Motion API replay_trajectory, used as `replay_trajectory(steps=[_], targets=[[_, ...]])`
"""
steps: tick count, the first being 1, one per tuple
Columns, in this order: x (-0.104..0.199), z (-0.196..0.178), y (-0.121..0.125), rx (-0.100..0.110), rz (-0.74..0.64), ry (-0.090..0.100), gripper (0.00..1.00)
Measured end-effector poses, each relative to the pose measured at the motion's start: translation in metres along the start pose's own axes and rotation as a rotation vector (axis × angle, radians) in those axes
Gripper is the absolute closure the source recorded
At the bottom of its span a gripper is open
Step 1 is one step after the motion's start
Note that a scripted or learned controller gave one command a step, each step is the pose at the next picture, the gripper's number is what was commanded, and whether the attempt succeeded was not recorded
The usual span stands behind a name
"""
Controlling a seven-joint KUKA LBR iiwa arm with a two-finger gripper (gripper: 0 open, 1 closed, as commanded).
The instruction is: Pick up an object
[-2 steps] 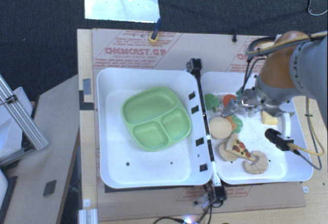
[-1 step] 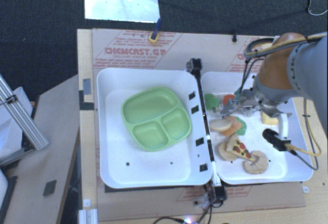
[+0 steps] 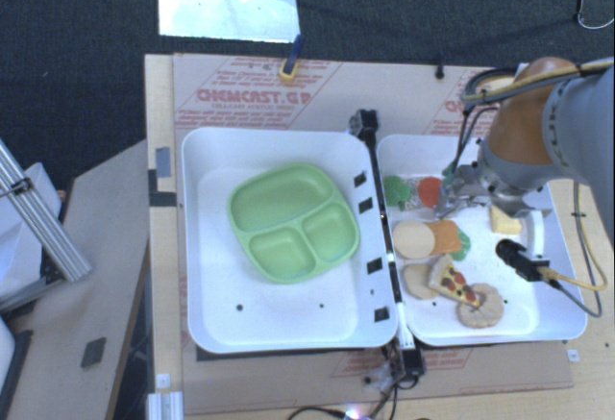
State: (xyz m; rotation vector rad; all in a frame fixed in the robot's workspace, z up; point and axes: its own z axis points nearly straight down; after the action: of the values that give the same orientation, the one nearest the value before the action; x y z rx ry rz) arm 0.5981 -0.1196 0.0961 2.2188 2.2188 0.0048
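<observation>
- The surface (image 3: 240, 91) carries two shallow white bins side by side: the left bin (image 3: 207, 312) and the right bin (image 3: 553, 312).
- A light green divided plate (image 3: 293, 221), with three compartments, lies in the middle of the left bin, turned at a slant.
- The grey arm (image 3: 567, 125) with its orange band (image 3: 519, 125) reaches in from the right over the upper part of the right bin.
- The tool (image 3: 452, 195) hangs low near the upper left of the right bin, just beside a red tomato-like piece (image 3: 430, 189); whether it is apart or together cannot be told, because the wrist hides it.
- A green leafy toy (image 3: 396, 189) lies left of the red piece, near the bin's left wall.
- A yellow cheese wedge (image 3: 506, 219) sits under the arm, toward the bin's right side.
- A toy burger (image 3: 430, 238), with a tan bun, an orange layer and a green edge, lies on its side in the middle of the bin.
- Below it, a pizza slice (image 3: 452, 282) rests between a pale cookie (image 3: 418, 282) and a round brown cookie (image 3: 479, 306), touching both.
- A black cable fitting (image 3: 524, 261) hangs beside the arm over the bin's right half.
</observation>
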Motion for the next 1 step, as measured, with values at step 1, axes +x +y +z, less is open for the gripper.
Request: replay_trajectory(steps=[1], targets=[[-0.0095,-0.0494,0.0029,0.0,0.0,-0.001,1.0]])
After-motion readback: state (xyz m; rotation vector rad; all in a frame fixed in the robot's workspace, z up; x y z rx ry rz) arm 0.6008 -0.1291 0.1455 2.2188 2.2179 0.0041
